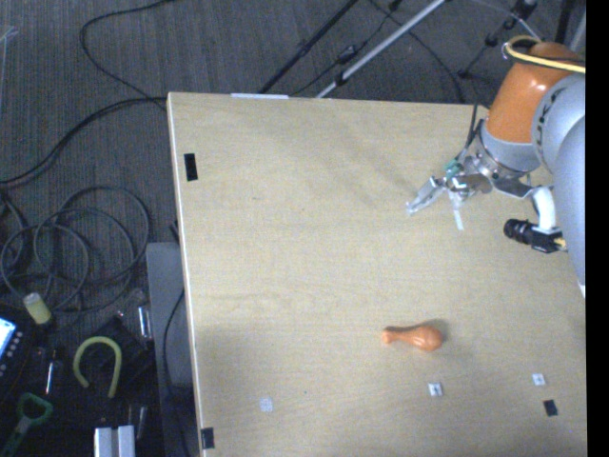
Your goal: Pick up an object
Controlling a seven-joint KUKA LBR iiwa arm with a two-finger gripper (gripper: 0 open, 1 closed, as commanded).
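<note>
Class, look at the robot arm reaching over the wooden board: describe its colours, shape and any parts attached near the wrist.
The arm has a rounded, light grey body with a broad orange band above the wrist. Below it sits a grey metal wrist section leading to a small silvery gripper with thin, pale fingers. A black cylindrical fitting sticks out from a white part on the arm's lower side.
</note>
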